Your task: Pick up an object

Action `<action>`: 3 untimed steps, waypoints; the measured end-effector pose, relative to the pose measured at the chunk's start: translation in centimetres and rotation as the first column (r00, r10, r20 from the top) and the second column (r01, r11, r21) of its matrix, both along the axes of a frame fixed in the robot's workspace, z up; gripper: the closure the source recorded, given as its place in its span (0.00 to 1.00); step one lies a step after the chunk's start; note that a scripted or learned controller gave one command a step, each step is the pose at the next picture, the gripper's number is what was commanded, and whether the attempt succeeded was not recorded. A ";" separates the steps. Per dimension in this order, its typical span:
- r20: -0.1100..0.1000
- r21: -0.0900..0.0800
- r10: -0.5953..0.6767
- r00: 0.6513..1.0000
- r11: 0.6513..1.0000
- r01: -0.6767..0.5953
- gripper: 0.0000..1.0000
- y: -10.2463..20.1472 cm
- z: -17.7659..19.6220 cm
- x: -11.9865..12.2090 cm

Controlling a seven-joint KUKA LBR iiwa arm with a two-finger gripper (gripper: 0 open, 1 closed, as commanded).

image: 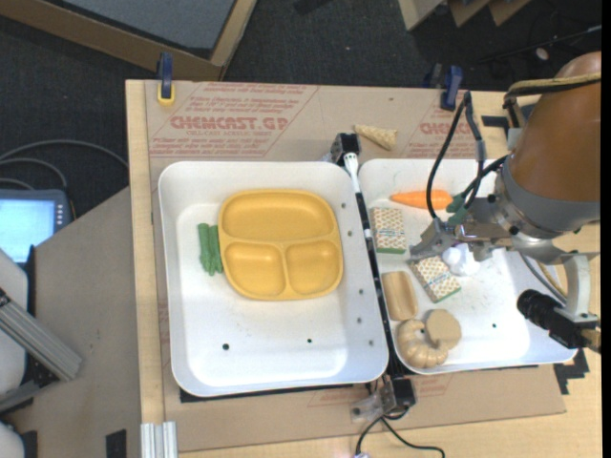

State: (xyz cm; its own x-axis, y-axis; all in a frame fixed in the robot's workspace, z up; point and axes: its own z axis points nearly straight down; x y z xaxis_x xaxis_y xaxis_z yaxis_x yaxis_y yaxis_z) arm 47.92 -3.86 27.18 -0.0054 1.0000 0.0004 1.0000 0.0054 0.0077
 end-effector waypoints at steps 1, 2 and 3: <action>-0.012 0.000 -0.006 1.000 1.000 0.006 0.00 0.0 -5.0 2.1; -0.011 0.000 -0.006 1.000 1.000 0.006 0.00 -1.2 -8.9 3.6; -0.006 0.002 -0.011 1.000 1.000 0.011 0.00 -7.3 -18.9 4.8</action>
